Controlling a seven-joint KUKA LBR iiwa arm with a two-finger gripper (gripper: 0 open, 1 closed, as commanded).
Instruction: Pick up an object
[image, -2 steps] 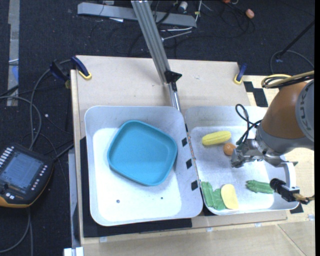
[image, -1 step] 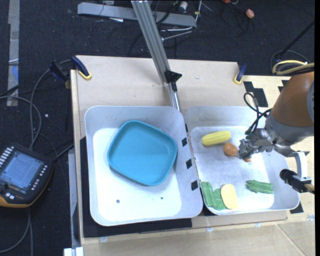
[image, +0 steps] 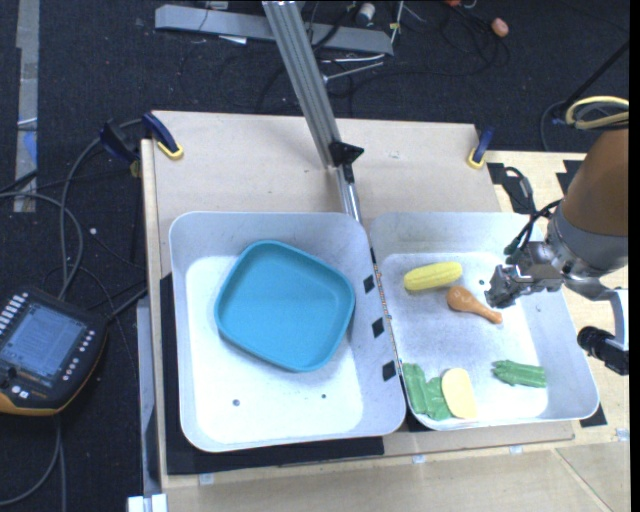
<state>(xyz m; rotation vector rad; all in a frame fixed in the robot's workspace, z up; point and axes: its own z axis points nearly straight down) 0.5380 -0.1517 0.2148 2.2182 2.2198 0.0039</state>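
**Over the right bin, an approach to the orange piece**

Over the right bin (image: 560, 400) the gripper (image: 500, 290) is seen hanging low, just beside the thick end of a small orange drumstick-shaped toy (image: 472, 302); whether contact is made cannot be told. The claw's state cannot be made out either, since it is dark and small at this angle; nothing is seen between it. The step in hand is judged to be the approach, with no grasp yet shown; a short shift toward the toy and a descent squarely over its narrow body would be called for next, so that it is straddled rather than nudged aside.

A yellow corn cob (image: 433, 276) lies near the toy, up and to the left, close enough to be struck by a careless descent; a green leafy piece (image: 519, 374) is set well apart toward the near wall; a pale yellow slice (image: 459, 393) rests against green pods (image: 424, 391) at the near left corner. A blue square plate (image: 285, 318) is held tilted in the left bin (image: 200, 400), away from the work.
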